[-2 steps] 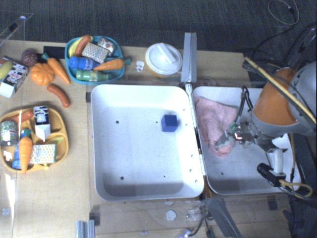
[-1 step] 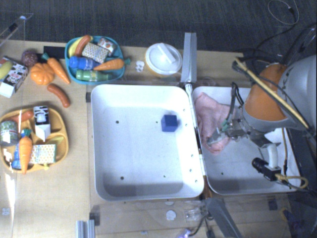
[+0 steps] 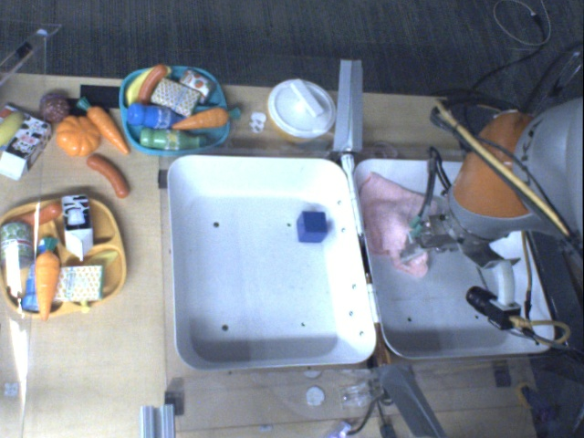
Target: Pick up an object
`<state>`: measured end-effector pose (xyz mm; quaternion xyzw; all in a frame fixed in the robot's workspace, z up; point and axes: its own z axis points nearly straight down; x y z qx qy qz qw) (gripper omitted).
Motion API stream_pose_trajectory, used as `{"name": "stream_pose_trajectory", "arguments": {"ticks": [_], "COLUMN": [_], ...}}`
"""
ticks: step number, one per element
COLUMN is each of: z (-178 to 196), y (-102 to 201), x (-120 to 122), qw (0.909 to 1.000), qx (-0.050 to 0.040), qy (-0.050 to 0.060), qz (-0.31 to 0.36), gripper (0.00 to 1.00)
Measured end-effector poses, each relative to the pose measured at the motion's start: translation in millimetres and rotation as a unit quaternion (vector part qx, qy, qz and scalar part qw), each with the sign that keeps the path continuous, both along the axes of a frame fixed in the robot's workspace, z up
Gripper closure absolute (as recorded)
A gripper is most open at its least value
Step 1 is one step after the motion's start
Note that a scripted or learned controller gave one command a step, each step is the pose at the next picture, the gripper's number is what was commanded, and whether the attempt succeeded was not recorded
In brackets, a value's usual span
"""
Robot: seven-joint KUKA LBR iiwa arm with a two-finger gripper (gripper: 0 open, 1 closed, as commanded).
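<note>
- Gripper [image 3: 422, 237]: low in the right bin [image 3: 456, 331], at the right edge of a pink cloth [image 3: 388, 219]. Whether it has closed on the fabric cannot be told from this slanted overhead view.
- Pink cloth: crumpled against the right bin's left wall, upper half, touching or nearly touching the gripper.
- Blue cube [image 3: 312, 225]: alone in the left bin [image 3: 228, 327], upper right of centre, well apart from the gripper.
- Step in hand, as judged: the grasp attempt on the cloth, the arm at or near its lowest point.
- Next move, as judged: a firm pinch on a fold, then a straight lift; soft fabric may slip or trail, so grip should be confirmed once it rises.
- Edges: the shared wall between the bins sits just beside the cloth; a vertical grey post [image 3: 348, 108] stands above that wall.
- Open room: bare floor in the right bin's lower half; the left bin is open around the cube.
- Bench extras: white lidded bowl [image 3: 301, 108], blue basket [image 3: 173, 108] and yellow tray [image 3: 114, 245] of toy food, well clear.
</note>
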<state>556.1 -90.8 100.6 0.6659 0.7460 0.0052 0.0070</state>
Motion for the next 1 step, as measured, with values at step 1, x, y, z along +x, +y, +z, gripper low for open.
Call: {"name": "stream_pose_trajectory", "arguments": {"ticks": [1], "z": [81.8], "y": [38.9], "x": [66.5], "qw": [0.9951], "qx": [0.0001], "qy": [0.009], "qz": [0.098], "gripper": [1.0]}}
